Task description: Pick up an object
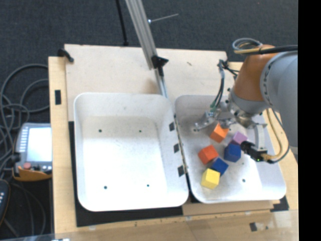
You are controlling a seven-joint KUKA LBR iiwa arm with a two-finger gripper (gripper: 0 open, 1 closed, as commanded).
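Here, jaws (219,125) above orange cube (219,132)

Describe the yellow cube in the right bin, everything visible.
The small yellow cube looks solid, matte and plain-faced, with a lit top and darker sides. It rests on the floor of the right shallow white bin, turned at an angle to the bin's walls, nearest the front of the block cluster. A blue cube sits right behind it, apparently touching its upper corner. It stands apart from the two-finger gripper, which is farther back by the orange cube.
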